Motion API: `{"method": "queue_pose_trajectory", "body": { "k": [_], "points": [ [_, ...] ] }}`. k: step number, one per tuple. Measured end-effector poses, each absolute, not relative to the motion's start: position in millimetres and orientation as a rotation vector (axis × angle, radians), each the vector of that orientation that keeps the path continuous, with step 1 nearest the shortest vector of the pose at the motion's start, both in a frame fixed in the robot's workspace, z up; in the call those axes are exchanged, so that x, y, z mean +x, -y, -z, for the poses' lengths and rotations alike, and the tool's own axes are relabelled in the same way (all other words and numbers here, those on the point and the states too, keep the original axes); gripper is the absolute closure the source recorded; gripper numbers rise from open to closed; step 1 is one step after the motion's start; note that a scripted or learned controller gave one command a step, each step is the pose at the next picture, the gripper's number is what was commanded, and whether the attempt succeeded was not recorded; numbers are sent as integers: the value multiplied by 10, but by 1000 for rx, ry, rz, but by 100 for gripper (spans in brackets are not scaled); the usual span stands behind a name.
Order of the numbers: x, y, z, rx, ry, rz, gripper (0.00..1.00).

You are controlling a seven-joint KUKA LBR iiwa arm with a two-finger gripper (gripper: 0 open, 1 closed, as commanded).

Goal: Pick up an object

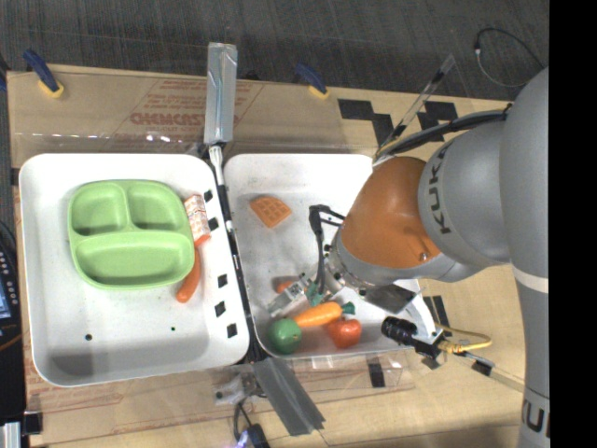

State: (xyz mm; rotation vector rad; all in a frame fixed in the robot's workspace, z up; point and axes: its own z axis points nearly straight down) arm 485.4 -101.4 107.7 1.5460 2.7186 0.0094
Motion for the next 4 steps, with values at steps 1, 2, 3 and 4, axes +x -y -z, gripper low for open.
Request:
{"method": "queue_pose_trajectory", "body": {
  "k": [1,2,3,4],
  "points": [
    [5209,1470,-913,1739,-2617,1,0],
    [5211,1471,-1010,1734,-2621,2,100],
    [5662,1076,-2068,1759,-2600,-3,100],
    [5804,549,-1914,1583,-2718,3,100]
  ]
}}
